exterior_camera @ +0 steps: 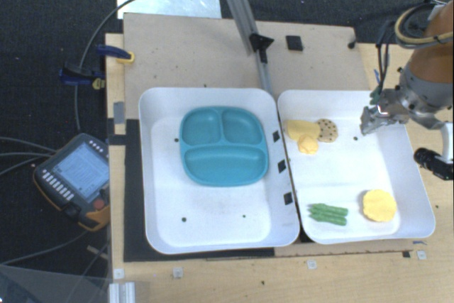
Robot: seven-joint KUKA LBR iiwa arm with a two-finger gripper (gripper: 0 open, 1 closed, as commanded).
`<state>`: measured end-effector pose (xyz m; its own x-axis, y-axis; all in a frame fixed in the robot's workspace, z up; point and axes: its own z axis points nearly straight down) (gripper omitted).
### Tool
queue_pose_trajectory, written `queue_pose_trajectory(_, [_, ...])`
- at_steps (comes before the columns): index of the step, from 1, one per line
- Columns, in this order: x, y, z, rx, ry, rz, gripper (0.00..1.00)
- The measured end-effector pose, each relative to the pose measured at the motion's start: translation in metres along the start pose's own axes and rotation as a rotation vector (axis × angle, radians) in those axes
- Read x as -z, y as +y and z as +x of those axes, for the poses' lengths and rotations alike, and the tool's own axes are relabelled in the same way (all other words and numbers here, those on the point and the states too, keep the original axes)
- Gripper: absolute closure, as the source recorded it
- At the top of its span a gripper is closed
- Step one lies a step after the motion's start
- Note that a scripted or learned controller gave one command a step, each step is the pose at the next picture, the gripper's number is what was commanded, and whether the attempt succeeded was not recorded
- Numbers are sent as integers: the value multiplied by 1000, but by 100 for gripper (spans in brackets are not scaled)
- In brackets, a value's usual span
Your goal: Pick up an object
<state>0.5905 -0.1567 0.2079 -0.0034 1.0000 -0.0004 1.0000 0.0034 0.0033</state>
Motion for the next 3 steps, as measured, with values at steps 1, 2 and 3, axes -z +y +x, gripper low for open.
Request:
queue_pose_trajectory(1, [14,13,54,7,2,-1,100])
queue_pose_trajectory(2, [25,22,108,8,3,0,100])
queue_pose_trajectory(3, [14,35,159,7,2,0,100])
